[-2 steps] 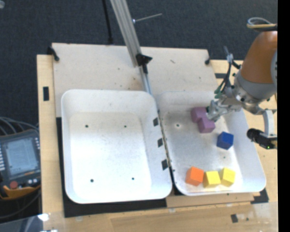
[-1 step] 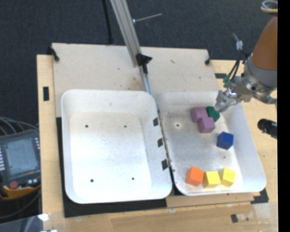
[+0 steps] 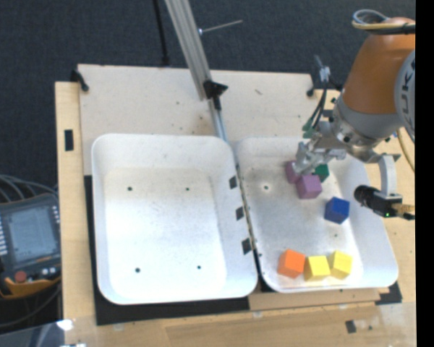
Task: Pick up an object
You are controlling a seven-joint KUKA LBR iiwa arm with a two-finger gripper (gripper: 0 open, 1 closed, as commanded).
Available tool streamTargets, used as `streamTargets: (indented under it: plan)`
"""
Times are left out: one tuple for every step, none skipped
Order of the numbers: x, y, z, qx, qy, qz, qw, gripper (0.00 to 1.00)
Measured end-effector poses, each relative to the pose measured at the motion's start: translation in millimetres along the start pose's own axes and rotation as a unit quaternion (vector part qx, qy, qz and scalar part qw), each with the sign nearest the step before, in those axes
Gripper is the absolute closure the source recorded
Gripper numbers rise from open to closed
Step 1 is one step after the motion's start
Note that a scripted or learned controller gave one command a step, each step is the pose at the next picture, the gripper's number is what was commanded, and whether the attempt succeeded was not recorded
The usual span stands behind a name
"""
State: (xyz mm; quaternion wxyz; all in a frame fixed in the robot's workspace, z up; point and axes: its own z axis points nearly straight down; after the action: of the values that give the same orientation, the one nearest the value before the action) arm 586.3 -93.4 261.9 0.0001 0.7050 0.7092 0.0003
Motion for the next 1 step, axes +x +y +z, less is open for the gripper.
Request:
streamTargets:
  plan:
    - [46.4, -1.4, 13.6, 0.0, 0.0, 0.0, 1.0, 1.0]
